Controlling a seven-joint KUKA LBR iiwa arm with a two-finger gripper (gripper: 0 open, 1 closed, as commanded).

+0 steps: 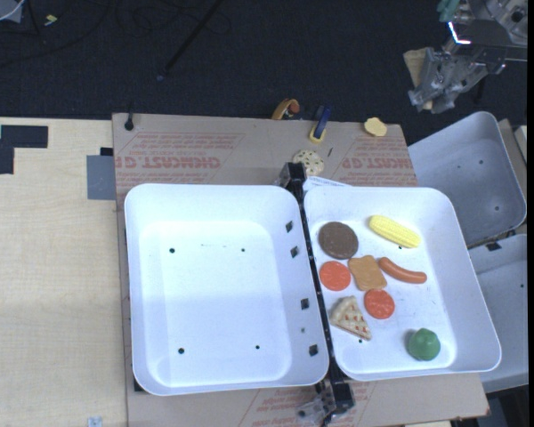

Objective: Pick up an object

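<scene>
hovering claw upper right, well beyond right bin

Robotics lab: two white bins on cardboard sheet, toy food as test objects, loose cables behind.

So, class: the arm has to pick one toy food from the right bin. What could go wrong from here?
1. The brown disc, toast, two red slices and pizza wedge lie crowded together, so the fingers might nudge or catch a neighbour.
2. These pieces look flat, so they may slip.
3. The gripper hangs far above and beyond the right bin, so a long descent could land off target.
</scene>
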